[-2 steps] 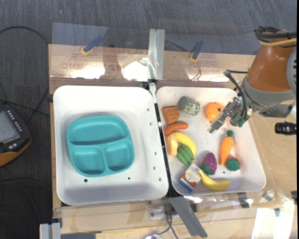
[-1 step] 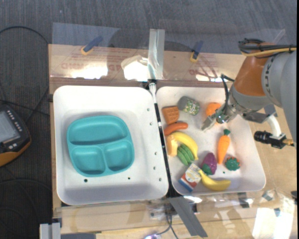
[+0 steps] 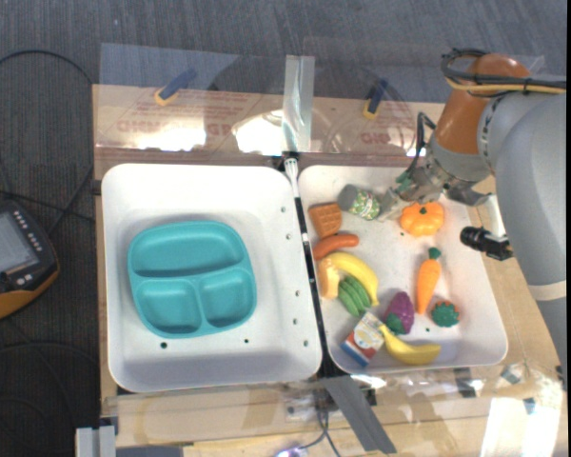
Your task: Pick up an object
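The right bin (image 3: 476,284) holds several toy foods. A grey-green piece (image 3: 362,203) and an orange pumpkin (image 3: 422,218) lie near its far edge. Below them are an orange-brown wedge (image 3: 325,219), a red sausage (image 3: 335,245), a yellow banana (image 3: 350,270), a green vegetable (image 3: 354,296), a carrot (image 3: 427,282), a purple eggplant (image 3: 399,310), a green broccoli (image 3: 444,314), a second banana (image 3: 409,350) and a small carton (image 3: 364,339). My gripper (image 3: 411,188) hangs low at the bin's far right, just above the pumpkin and right of the grey-green piece.
The left bin (image 3: 124,350) holds a teal divided plate (image 3: 191,276). A divider wall (image 3: 305,255) separates the bins. The grey arm (image 3: 533,179) covers the right bin's far right corner. A handheld controller (image 3: 9,255) lies off the bench at left.
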Motion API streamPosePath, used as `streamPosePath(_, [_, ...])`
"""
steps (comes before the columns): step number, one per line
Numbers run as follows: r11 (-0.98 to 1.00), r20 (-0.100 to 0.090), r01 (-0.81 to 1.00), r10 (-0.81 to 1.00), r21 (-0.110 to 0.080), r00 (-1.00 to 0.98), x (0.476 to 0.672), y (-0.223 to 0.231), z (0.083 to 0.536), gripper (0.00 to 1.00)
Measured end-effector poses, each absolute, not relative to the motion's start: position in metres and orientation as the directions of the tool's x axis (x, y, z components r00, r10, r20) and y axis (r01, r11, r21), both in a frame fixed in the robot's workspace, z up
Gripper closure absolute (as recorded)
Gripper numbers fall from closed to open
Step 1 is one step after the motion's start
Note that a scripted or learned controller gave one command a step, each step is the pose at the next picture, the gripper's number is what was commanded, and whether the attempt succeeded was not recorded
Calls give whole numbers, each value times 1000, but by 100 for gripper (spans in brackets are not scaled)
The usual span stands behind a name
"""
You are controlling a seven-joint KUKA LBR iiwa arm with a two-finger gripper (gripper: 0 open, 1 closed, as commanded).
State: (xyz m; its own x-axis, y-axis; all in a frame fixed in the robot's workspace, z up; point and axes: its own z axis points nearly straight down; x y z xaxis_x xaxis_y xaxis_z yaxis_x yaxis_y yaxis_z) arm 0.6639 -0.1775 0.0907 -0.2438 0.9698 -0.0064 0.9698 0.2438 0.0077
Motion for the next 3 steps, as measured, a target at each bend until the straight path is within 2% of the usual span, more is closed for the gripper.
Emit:
streamPosePath(1, [160, -6, 987, 987, 12, -160, 673, -109, 91, 100])
streamPosePath(2, [259, -4, 966, 966, -1, -259, 668, -186, 101, 100])
streamPosePath(3, [260, -4, 966, 966, -2, -260, 668, -186, 101, 0])
